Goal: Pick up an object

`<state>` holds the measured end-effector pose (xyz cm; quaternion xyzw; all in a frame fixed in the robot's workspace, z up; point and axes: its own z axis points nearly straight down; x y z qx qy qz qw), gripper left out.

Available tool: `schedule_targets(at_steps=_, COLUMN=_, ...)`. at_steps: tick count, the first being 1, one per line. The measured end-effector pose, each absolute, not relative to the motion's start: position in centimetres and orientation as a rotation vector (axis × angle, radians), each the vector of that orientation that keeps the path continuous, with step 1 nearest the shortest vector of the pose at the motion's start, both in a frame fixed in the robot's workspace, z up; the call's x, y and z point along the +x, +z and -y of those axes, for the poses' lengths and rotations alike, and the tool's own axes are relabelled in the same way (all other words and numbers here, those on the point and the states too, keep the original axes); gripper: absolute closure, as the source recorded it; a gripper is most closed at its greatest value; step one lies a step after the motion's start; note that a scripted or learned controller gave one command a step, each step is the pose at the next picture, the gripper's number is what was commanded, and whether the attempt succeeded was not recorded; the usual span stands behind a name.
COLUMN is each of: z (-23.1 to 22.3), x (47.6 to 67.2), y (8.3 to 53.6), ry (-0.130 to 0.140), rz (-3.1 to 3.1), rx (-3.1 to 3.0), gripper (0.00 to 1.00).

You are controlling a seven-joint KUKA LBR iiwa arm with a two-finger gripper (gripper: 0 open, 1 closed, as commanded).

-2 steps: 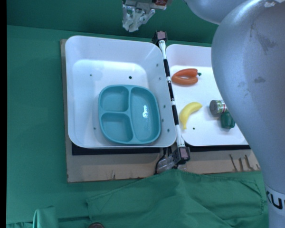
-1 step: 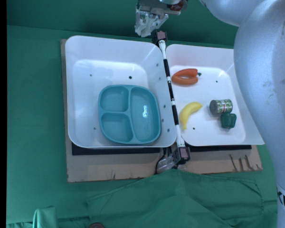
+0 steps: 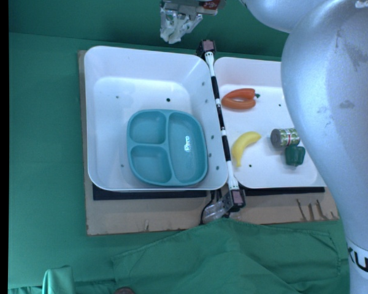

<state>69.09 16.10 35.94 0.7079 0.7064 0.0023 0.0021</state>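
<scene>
Altogether two bins (image 3: 110, 72), one divided plate (image 3: 167, 147).

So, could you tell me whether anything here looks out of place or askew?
Mostly tidy. The can lies on its side in the right bin, by the green pepper. The divider rod between the bins runs slightly aslant. The teal tray sits flat in the left bin.

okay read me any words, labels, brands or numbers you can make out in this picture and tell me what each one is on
"KU": black letters on the arm, at its base by the lower right corner; the word is cut off at the picture's edge.
Can: its label is coloured, but too small and blurred to read.
Tray, banana and bins: no text on them.
</scene>
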Motion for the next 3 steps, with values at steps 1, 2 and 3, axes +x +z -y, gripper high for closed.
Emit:
schedule_targets(at_steps=1, z=-16.8, x=68.2, y=36.3, ry=0.004, rz=-2.217, rx=2.223, gripper=1.0)
schedule_targets(at_steps=2, z=-16.4, x=70.1, y=36.8, ry=0.008, rz=-2.215, rx=2.221, gripper=1.0)
schedule_targets(at_steps=3, z=-16.7, x=65.6, y=37.0, ry=0.003, rz=-2.219, rx=2.223, gripper=1.0)
